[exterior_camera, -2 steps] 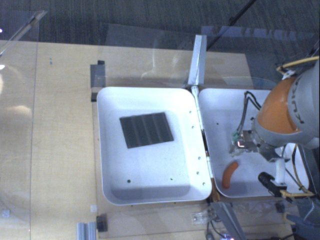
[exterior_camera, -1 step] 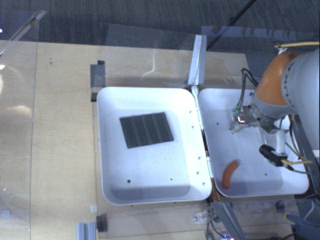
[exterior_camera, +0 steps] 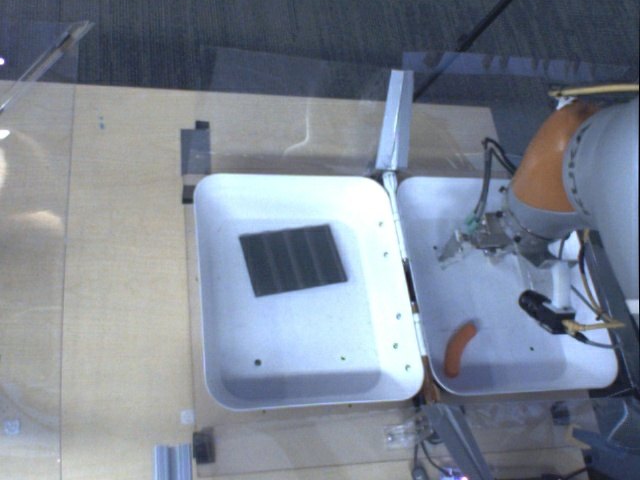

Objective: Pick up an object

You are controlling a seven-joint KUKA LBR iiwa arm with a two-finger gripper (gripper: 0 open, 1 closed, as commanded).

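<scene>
The grey arm's two-finger claw (exterior_camera: 462, 245) hangs over the right white bin (exterior_camera: 590, 368), fingers apart, gripping nothing. A small orange sausage-shaped object (exterior_camera: 459, 349) lies near that bin's front left corner. A dark ribbed rectangular mat (exterior_camera: 293, 259) rests in the left white bin (exterior_camera: 215, 298).

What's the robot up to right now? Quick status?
Gripper low in right bin, nothing seen in it. Orange sausage lies apart, near front edge. Dark ribbed mat in left bin. Path open.
</scene>
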